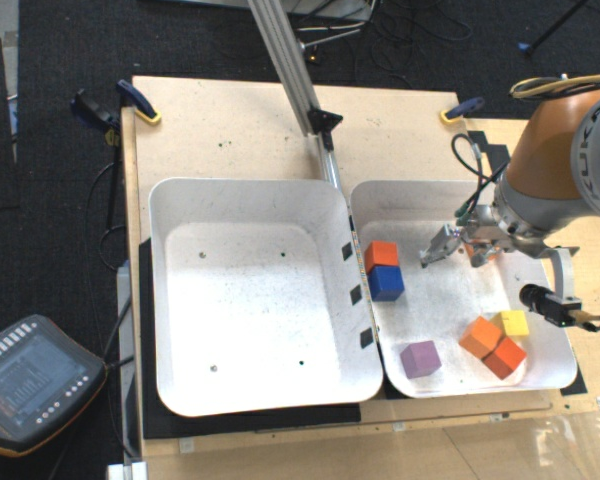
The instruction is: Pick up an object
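In the right bin (450,196), an orange cube (383,254) sits against a blue cube (386,283) near the left wall. A purple cube (420,358) lies at the front. Two orange blocks (491,345) and a small yellow block (514,322) cluster at the front right. My gripper (455,252) hangs over the middle of the right bin, to the right of the orange cube and apart from it. Its fingers (435,248) are spread open with nothing between them.
The left bin (180,203) stands beside the right one, sharing a divider with black clips. A metal pole (285,53) slants in from the top toward the bins' join. A teach pendant (30,378) lies at the lower left, off the bench.
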Motion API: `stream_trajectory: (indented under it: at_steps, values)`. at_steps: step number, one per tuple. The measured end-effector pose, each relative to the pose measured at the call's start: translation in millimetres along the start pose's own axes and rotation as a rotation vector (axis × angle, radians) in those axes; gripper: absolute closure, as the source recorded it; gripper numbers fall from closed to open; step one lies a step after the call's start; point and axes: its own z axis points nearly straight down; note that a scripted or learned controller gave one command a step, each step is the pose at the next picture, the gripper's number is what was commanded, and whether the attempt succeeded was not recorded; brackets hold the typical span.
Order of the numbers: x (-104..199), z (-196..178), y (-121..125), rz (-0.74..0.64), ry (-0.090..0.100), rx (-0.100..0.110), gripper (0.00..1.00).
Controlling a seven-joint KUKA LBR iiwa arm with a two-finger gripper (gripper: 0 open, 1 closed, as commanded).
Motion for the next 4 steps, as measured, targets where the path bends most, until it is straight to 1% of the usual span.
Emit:
stream_trajectory:
  at_steps: [1, 2, 3, 4]
  values:
    - [0, -13, 2, -0.001, -0.002, -0.007, 1.0]
    - [-3, -54, 5, -0.002, -0.001, -0.006, 1.0]
    - [-3, -61, 6, -0.003, -0.002, -0.007, 1.0]
    - [46, -64, 12, -0.009, 0.001, -0.005, 1.0]
